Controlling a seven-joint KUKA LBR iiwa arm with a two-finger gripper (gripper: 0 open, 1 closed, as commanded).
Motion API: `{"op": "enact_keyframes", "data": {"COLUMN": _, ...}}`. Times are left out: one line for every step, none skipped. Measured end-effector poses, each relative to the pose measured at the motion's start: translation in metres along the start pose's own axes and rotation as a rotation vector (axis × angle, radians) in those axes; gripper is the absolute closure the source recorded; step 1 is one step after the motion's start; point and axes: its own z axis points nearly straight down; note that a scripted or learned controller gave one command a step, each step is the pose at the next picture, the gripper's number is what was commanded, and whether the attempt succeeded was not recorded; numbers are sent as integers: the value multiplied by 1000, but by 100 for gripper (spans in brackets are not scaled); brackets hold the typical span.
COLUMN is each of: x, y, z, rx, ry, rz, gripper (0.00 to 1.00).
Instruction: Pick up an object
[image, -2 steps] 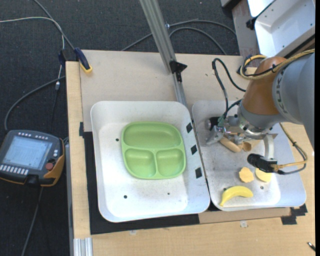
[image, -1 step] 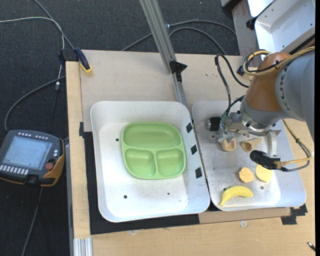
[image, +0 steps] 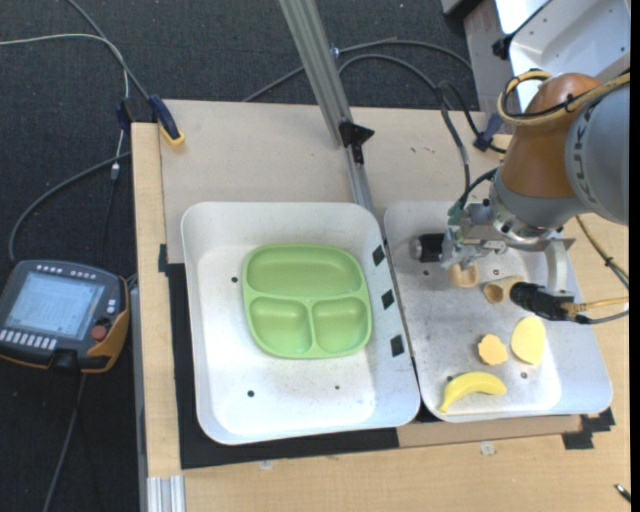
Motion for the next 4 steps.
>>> {"op": "enact_keyframes", "data": {"x": 3, "y": 6, "z": -45, "rx": -1, "ry": 0, "rz": 0, "gripper": 100}}
{"op": "enact_keyframes", "data": {"x": 4, "y": 7, "z": -72, "rx": 0, "ry": 0, "rz": 1, "gripper": 100}}
{"op": "enact_keyframes", "data": {"x": 48, "y": -19, "z": -62, "rx": 9, "ry": 2, "rz": -1, "gripper": 100}}
{"op": "enact_keyframes", "data": {"x": 107, "y": -46, "z": -66, "rx": 8, "ry": 4, "rz": -5, "gripper": 100}}
